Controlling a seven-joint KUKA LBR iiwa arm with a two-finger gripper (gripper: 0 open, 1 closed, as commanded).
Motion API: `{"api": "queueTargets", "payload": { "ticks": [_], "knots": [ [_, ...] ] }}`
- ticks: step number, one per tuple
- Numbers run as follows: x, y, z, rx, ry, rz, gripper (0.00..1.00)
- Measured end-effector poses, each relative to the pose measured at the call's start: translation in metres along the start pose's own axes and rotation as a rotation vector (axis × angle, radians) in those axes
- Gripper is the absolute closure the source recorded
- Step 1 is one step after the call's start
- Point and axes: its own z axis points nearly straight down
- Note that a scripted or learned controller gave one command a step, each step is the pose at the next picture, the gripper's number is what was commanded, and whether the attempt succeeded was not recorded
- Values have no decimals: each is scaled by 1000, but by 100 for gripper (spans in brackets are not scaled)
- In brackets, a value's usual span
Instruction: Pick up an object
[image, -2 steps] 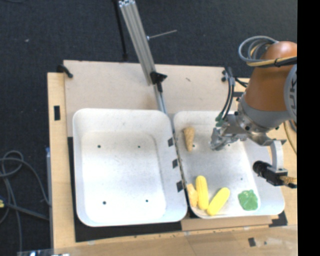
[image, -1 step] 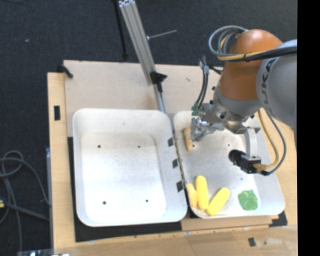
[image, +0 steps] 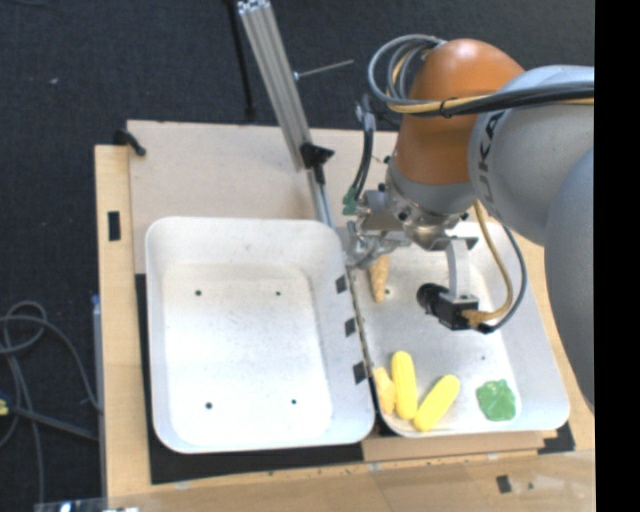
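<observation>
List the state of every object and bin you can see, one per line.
Left shallow white bin: flat on bench.
Right shallow white bin: holds several objects.
Tan cone-shaped piece: hanging or standing just under the end effector; grasp unclear.
Three yellow corn-shaped plastic pieces: lying clustered at near edge.
Green lumpy plastic piece: lying alone, near corner.

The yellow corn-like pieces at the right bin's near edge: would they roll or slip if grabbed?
The yellow pieces look rounded and elongated, so they would probably roll when nudged. Their smooth surface suggests a two-finger pinch might slip. They lie bunched against the right bin wall, which may hinder a clean grasp.
</observation>
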Motion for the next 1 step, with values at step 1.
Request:
{"api": "queueTargets", "payload": {
  "ticks": [1],
  "knots": [
    [42,30,7,0,-1,1,100]
  ]
}}
